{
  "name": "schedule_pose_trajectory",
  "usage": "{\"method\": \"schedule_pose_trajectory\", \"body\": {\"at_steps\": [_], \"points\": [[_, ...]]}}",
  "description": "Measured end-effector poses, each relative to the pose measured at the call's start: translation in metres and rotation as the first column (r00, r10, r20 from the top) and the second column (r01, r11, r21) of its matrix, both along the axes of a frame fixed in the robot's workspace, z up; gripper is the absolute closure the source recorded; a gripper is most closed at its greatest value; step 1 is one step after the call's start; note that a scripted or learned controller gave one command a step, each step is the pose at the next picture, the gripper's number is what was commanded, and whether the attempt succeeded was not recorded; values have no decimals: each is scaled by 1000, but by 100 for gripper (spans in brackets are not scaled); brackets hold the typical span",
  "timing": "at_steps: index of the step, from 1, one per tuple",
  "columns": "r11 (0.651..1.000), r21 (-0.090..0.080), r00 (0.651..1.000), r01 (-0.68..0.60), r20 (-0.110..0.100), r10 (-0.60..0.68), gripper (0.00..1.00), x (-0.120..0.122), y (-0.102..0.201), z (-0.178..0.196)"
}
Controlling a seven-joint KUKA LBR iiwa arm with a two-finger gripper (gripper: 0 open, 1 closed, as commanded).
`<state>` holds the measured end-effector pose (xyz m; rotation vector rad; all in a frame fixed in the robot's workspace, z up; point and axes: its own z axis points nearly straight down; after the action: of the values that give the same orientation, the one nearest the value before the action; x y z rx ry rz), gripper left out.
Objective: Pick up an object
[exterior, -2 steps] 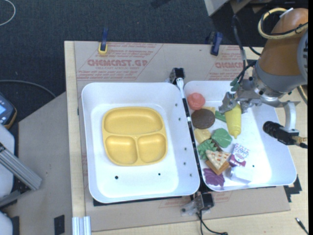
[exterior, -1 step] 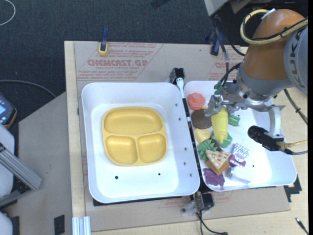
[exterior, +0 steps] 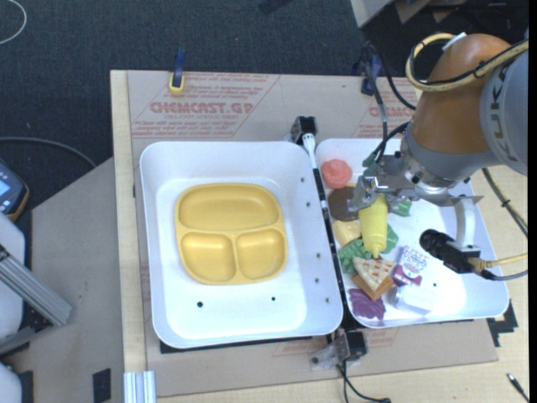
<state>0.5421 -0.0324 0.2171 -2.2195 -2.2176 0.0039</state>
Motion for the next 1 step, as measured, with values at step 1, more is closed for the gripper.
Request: {"method": "schedule_pose_trajectory", "body": {"at_steps": [1], "points": [[1000, -1, 1000, -1, 6, 2, 100, 11, 2, -2]]}}
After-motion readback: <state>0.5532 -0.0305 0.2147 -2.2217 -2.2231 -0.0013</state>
